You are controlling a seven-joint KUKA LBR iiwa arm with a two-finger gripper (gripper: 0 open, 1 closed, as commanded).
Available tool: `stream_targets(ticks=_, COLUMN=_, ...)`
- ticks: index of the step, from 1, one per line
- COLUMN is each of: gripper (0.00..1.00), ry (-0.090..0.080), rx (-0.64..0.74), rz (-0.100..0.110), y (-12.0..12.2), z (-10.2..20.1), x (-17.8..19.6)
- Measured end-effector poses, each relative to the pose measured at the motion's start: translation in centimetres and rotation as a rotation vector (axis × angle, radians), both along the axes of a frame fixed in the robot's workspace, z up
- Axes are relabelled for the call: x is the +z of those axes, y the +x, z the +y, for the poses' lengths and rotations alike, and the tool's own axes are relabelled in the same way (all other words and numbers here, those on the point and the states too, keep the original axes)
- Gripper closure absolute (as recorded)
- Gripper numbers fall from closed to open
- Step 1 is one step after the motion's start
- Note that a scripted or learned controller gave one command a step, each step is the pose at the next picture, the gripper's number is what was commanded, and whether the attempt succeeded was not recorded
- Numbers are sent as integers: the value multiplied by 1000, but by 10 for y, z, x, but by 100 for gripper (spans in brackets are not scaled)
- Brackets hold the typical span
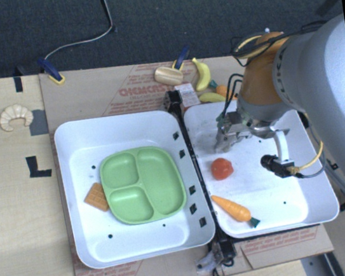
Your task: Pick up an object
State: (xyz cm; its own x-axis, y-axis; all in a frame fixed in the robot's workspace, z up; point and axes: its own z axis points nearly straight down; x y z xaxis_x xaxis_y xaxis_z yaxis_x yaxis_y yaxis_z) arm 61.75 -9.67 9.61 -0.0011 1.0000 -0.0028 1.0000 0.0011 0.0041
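Observation:
A red tomato (222, 168) lies near the middle of the right bin (312, 210). An orange carrot (232, 208) with a green tip rests toward that bin's front left. My gripper (223, 143) hangs over the right bin just above and behind the tomato, pointing down at the bin floor. Nothing shows between its fingers. The grey arm with its orange band comes in from the right and covers the bin's back right part.
The left bin (71, 149) holds a green divided plate (143, 184) and a tan cracker (96, 197) beside it. Behind the bins lie a banana (203, 75), a bread roll (168, 74) and a small box (186, 93). A croissant (16, 116) sits far left.

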Motion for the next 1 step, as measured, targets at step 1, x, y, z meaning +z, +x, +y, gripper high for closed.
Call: stream_targets(ticks=1, gripper=0, ry=0, rx=0, rz=0, y=0, z=0, x=0)
